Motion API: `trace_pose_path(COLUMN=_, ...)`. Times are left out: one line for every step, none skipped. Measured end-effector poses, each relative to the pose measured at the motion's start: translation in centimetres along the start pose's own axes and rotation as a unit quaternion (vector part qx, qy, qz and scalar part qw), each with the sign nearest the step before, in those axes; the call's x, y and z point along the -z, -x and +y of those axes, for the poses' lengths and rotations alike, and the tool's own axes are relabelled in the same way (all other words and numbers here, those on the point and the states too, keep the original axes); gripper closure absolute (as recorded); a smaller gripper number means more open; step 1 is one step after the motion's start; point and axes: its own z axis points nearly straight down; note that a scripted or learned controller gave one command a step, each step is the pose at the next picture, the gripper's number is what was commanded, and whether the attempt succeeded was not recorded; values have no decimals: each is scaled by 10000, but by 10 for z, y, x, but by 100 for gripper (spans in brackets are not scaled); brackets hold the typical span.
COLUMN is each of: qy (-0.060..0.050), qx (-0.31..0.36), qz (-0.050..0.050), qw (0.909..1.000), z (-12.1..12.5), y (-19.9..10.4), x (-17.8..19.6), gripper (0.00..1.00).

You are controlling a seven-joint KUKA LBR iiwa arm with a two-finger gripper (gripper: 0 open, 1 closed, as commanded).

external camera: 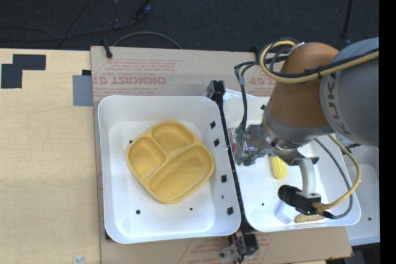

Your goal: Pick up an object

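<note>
A small yellow object (278, 167) lies in the right bin (260, 207), partly covered by the arm's wrist. My gripper (245, 149) reaches down into the right bin near its left wall, just left of the yellow object. The orange and grey wrist hides most of the gripper from above. A yellow divided plate (171, 161) rests in the middle of the left bin (117, 207), tilted at an angle to the bin's sides.
A black divider (226, 157) runs between the two bins, close to the gripper. The arm's bulk covers much of the right bin. Cardboard (133, 74) lies under the bins, and a wooden bench top (43, 157) extends to the left.
</note>
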Motion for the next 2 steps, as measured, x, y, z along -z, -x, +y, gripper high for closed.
trace_pose_path(qy=1, qx=1, qz=-4, qw=10000, z=9, y=-53, x=-6, gripper=100)
trace_pose_path(qy=4, qx=-4, qz=-12, qw=10000, z=20, y=-98, x=-8, gripper=100)
